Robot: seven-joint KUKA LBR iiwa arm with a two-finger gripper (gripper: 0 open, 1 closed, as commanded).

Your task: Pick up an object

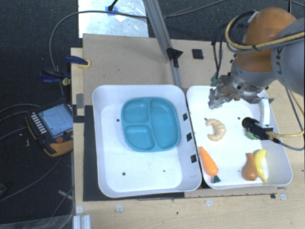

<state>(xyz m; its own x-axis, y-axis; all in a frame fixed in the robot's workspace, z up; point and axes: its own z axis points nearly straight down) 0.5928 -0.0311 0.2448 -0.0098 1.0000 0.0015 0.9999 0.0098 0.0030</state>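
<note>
In the right bin lie a tan croissant, an orange carrot near the front left corner, a yellow banana and a brown pear-shaped piece right beside it. My gripper hangs over the bin's back left part, just above and behind the croissant, with nothing seen in it. A blue divided plate rests in the left bin.
A grey pole slants across the bench behind the bins. Clamps and a handheld pendant sit off the bench at the left. The bins' inner walls meet between the plate and the croissant.
</note>
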